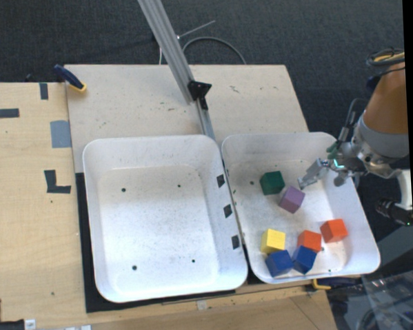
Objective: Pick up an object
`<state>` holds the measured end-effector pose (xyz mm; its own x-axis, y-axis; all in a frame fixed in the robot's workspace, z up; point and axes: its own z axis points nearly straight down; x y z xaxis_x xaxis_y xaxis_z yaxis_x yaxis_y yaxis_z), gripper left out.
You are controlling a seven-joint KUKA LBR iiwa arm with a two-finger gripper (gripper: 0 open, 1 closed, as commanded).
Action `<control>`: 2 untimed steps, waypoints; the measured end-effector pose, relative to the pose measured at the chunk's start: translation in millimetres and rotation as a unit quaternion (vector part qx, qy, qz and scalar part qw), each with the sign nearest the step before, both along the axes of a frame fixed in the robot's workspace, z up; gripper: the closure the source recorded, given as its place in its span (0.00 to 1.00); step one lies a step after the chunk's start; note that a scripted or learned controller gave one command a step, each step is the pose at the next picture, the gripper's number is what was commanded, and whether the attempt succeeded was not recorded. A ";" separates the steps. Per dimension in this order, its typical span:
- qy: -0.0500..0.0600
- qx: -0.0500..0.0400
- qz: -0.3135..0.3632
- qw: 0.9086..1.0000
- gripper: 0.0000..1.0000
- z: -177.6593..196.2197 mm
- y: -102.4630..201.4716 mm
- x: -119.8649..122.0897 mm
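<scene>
The hand (324, 172) hovers over the right bin (347, 215), fingers apart and holding nothing, poised just beside the purple block (291, 199). The block lies loose near the green block (272, 183), apparently the nearest thing to pick.

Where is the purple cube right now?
The purple cube lies in the right bin, just below-right of the green cube and above the yellow one.
</scene>
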<state>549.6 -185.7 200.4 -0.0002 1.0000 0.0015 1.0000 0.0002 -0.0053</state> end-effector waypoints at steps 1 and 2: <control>-0.002 -0.001 0.001 1.000 0.00 2.0 -0.1 1.0; 0.001 -0.001 0.000 1.000 0.00 -52.2 -7.0 6.5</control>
